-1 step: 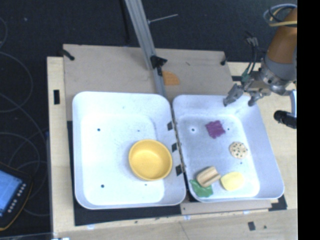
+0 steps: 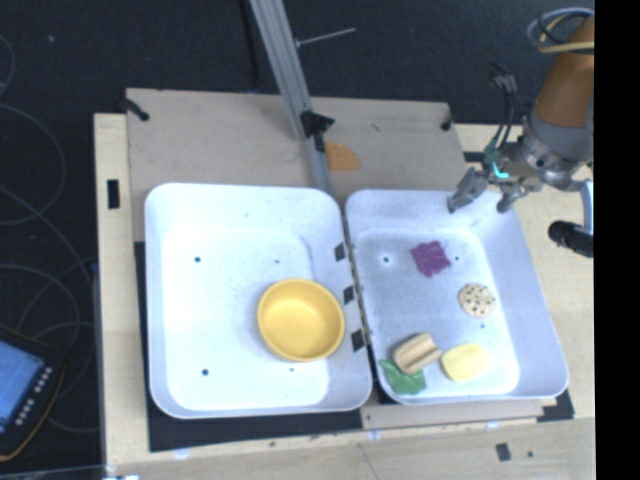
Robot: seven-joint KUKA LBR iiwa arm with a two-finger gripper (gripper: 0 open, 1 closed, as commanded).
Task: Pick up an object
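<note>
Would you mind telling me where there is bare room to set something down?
Left bin: bare all around the yellow bowl, widest above it. Right bin: bare left of the purple piece. Crowded along its near edge: cookie, yellow block, bread roll.

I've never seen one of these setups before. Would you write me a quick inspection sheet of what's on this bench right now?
Surface: wooden bench bearing two shallow white bins, left bin and right bin, side by side.
Job's things: yellow bowl in the left bin; purple piece, spotted cookie, tan roll, yellow lump and green scrap in the right bin.
Clutter: orange patch on the board behind the bins.
Claw: claw above the right bin's far rim, fingers apart, holding nothing.
Cables: thin cables on the dark floor, left.
Surroundings: metal rail; screen device bottom left.
</note>
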